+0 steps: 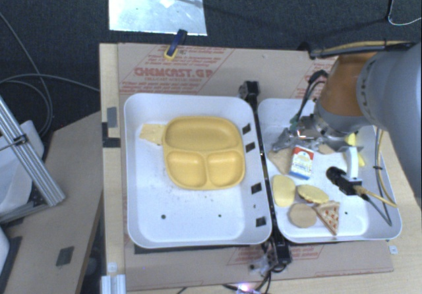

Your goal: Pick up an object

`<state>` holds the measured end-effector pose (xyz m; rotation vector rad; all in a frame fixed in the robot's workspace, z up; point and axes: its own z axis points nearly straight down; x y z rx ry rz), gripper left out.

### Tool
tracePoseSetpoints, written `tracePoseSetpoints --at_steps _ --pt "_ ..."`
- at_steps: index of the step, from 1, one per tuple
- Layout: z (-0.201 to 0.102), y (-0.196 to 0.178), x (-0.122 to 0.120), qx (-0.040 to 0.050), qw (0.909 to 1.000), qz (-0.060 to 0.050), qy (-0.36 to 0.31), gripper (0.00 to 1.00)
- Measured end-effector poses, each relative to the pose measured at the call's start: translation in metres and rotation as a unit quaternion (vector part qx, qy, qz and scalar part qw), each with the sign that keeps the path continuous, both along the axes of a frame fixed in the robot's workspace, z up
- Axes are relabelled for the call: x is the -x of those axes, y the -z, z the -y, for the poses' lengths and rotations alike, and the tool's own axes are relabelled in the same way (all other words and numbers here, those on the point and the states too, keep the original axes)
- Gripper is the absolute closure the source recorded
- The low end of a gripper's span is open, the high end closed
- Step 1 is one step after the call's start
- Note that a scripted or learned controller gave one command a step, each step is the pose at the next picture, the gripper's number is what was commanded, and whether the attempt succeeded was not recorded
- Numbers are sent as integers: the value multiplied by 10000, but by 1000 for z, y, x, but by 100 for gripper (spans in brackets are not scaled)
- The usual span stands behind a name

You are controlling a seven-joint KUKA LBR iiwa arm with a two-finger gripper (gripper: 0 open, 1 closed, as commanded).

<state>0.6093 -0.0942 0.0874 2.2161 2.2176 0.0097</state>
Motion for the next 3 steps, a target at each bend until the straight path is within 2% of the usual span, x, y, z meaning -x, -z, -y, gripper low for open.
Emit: tracePoseSetpoints --at_steps 1,2,3 --pt "3 0 -3 -9 10000 -13 -7 0" --pt "-6 0 12 8 10000 4 6 0" --pt "-1 0 15 -3 10000 2 -1 0"
